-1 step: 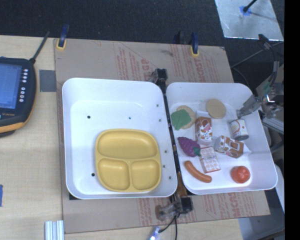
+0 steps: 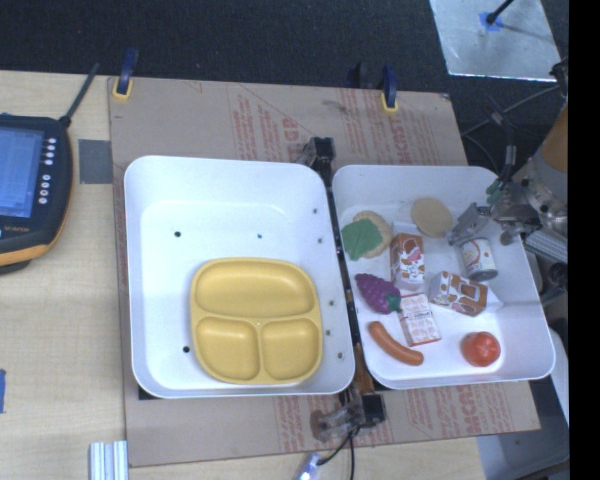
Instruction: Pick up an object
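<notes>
can point(image 2: 477, 258) | small, white label, red band | tilted on its side | right bin point(image 2: 540, 298), near far-right wall

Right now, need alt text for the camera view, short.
Overhead view of a gripper poised above a small can in the right white bin, which also holds toy food: a tomato, a sausage, grapes and small cartons. The left white bin holds a yellow divided tray.
</notes>
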You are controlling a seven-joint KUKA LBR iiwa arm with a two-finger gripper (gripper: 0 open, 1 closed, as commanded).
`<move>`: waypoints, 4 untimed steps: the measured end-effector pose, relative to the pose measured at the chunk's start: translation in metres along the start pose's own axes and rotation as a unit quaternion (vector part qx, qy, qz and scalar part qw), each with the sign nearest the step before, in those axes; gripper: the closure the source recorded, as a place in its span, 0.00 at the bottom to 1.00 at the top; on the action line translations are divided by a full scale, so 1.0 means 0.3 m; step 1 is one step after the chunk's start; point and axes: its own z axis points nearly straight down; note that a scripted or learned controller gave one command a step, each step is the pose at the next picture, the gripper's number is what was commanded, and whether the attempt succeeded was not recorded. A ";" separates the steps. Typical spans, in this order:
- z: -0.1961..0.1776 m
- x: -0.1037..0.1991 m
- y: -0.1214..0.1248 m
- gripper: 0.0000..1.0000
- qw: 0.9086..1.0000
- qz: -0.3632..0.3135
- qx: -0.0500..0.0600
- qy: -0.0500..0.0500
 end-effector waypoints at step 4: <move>-0.027 0.150 0.194 1.00 1.000 0.001 -0.003 0.001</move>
